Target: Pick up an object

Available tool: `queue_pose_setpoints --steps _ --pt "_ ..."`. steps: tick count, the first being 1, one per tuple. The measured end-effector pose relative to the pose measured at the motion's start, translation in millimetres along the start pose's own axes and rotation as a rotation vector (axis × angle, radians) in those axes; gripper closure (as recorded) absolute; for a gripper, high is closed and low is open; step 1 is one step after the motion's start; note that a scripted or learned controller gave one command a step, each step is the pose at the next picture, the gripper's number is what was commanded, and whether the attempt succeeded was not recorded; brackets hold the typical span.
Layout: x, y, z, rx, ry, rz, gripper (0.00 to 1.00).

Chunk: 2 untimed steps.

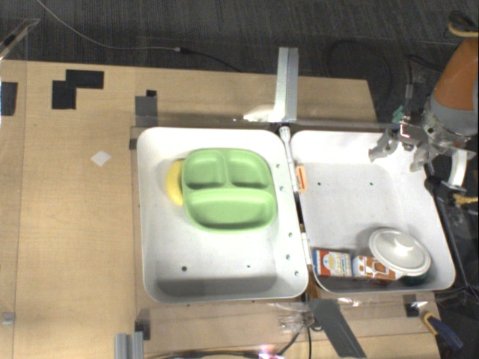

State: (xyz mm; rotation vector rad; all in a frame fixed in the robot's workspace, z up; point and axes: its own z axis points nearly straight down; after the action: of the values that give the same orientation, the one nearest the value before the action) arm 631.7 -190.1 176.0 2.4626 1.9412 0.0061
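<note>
White plastic bins are being viewed from above, set side by side on a pale wooden bench (75, 223). In the left-hand shallow white bin (161, 275) a green divided plastic plate (227, 188) is lying face up, with a yellow object (174, 184), mostly hidden, tucked against its left edge. In the right-hand shallow white bin (337, 208) a small printed carton (350, 265) is lying on its side along the near wall, and a round white lidded bowl (399, 253) is sitting just beside it, toward the near right corner; a small orange piece (301, 178) is resting by the dividing wall. The grey arm's two-finger gripper (419, 152) is being held at the far right corner of the right bin, well apart from every object. Whether its jaws are open or closed cannot be told, since the tips are being blurred together with the wrist hardware; nothing is seen between them. By this showing, the task is judged to be at its start: no object is being lifted, and approach, grasp and lift are all left to be done.
</note>
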Motion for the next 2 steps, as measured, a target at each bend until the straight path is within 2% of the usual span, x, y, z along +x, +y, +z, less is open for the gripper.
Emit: queue_pose_setpoints --steps 1,2 --pt "47 -32 89 0.001 0.001 0.026 0.0" --pt "-11 -31 16 0.001 0.0 -0.146 0.0"
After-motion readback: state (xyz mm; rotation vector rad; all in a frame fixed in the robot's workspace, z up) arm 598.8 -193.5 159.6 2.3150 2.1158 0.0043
